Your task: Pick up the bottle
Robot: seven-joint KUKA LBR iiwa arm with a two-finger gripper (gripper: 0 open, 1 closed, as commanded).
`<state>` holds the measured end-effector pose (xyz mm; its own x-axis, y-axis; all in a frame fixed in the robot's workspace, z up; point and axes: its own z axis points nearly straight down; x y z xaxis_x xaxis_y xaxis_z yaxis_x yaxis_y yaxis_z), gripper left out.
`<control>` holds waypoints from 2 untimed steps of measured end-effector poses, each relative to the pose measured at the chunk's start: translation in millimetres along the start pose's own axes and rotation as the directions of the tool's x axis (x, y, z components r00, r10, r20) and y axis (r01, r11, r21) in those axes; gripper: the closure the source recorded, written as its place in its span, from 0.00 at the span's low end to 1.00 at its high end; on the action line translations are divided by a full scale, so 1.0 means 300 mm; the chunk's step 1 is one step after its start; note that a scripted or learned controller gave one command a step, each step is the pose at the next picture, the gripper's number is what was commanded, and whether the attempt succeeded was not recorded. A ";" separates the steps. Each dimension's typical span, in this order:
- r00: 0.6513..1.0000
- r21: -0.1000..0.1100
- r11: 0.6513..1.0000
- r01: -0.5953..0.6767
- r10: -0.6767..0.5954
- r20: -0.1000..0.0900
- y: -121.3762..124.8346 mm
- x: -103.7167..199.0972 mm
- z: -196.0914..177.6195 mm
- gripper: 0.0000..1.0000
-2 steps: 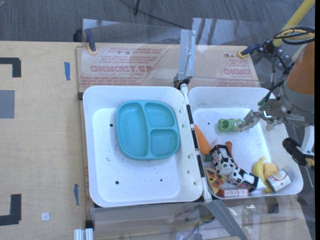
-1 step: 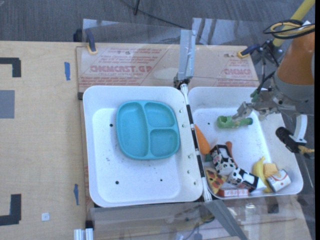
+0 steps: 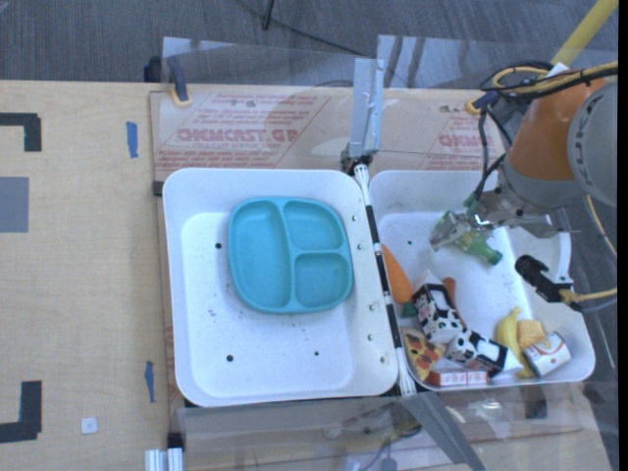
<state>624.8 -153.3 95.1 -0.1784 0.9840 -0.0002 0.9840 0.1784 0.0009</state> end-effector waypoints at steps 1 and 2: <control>1.000 -0.003 1.000 0.000 0.000 0.001 0.003 -0.001 -0.036 1.00; 0.996 -0.002 0.996 -0.085 0.085 0.001 -0.019 0.110 -0.270 1.00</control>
